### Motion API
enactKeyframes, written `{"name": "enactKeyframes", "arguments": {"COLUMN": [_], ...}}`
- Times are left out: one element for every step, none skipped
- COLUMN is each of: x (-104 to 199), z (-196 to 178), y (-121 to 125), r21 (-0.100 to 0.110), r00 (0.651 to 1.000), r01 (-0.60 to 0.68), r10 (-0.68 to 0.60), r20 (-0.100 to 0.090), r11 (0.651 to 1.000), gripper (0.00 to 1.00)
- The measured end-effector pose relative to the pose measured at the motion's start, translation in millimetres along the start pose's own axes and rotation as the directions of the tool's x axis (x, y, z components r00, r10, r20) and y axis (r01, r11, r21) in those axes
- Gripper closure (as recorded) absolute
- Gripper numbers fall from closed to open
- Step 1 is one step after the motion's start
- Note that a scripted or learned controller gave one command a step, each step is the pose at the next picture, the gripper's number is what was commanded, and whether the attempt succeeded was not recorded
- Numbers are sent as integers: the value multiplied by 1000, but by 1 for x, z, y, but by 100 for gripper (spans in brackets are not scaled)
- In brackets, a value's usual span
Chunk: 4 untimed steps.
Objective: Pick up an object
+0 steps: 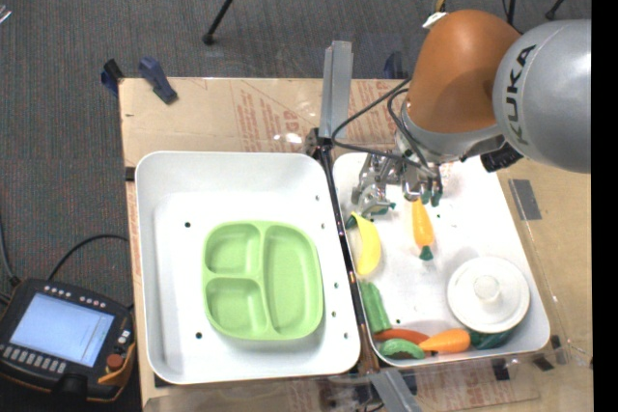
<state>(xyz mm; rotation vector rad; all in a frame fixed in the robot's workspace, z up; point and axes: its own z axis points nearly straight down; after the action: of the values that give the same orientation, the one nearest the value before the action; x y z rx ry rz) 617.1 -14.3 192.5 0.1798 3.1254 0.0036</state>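
My gripper (406, 198) hangs over the far part of the right bin (502, 207), under the orange band of the arm. Its two fingers stand apart, open, with nothing between them. Just below it lie a yellow banana (367, 244) near the bin's left wall and a small orange carrot-like piece (422, 227), whose top end sits close under the right finger. A white round lid or bowl (488, 292) rests at the near right of the bin. The arm hides the bin's far right corner.
Along the right bin's near edge lie a green cucumber (375, 306), a red chili (401, 335), an orange carrot (446, 340) and a dark green piece (494, 338). The left bin (164, 198) holds a light green divided plate (263, 280). A pendant (63, 333) sits at bottom left.
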Motion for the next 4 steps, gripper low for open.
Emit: {"name": "enactKeyframes", "arguments": {"x": [-13,57,28,27], "z": [-83,-52,-68,-77], "y": [-19,-39,22,24], "r21": [2,-2,-2,-3], "r00": [993,959,958,957], "r01": [121,284,288,290], "r10": [-121,-284,-288,-290], "r20": [0,-12,-8,-7], "r11": [993,959,958,957], "gripper": [100,100,100,100]}}
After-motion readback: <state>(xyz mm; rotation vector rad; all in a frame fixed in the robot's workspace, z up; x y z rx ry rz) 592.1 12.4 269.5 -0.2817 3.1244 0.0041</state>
